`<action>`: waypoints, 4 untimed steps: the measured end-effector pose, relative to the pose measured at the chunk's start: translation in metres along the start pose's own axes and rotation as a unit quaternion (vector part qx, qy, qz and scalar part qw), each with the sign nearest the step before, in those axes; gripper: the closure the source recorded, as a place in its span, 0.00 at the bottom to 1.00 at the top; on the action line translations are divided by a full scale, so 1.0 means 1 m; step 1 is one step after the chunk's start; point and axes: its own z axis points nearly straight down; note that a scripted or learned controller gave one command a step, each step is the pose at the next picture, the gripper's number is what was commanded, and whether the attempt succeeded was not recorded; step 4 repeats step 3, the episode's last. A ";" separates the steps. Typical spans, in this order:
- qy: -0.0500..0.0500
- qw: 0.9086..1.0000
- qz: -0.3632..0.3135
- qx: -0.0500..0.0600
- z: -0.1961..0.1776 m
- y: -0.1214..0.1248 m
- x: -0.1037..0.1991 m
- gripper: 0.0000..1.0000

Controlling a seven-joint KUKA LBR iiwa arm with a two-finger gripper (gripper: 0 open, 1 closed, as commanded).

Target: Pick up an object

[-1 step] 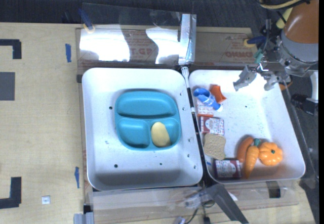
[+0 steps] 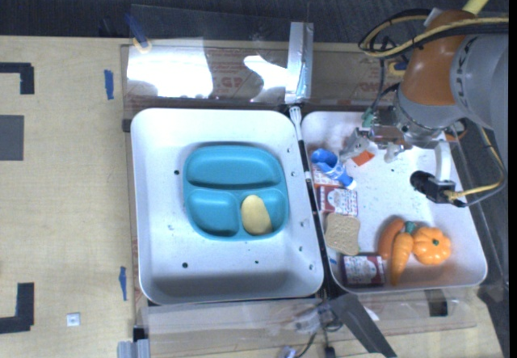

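Arm: I see it reaching over the right bin [image 2: 472, 263] from the right, orange band uppermost.
Jaws: the gripper [image 2: 380, 141] hangs over that bin's far end; I cannot tell their state.
Objects: blue piece [image 2: 325, 161], carrot [image 2: 393, 239], pumpkin [image 2: 430, 246], can [image 2: 363, 270] lie in the right bin.
Left bin [image 2: 161, 259]: blue tray [image 2: 234, 187] holding a yellow egg-shaped item [image 2: 256, 214].

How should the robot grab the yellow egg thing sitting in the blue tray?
Grab the yellow egg across its narrow middle, coming straight down from above. It lies in the lower right pocket of the blue tray, and the pocket's walls probably block a sideways reach. Its long way runs up and down in the picture, so the fingers should close from its left and right.
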 end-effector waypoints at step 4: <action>0.002 0.996 -0.094 -0.002 -0.064 0.035 0.107 1.00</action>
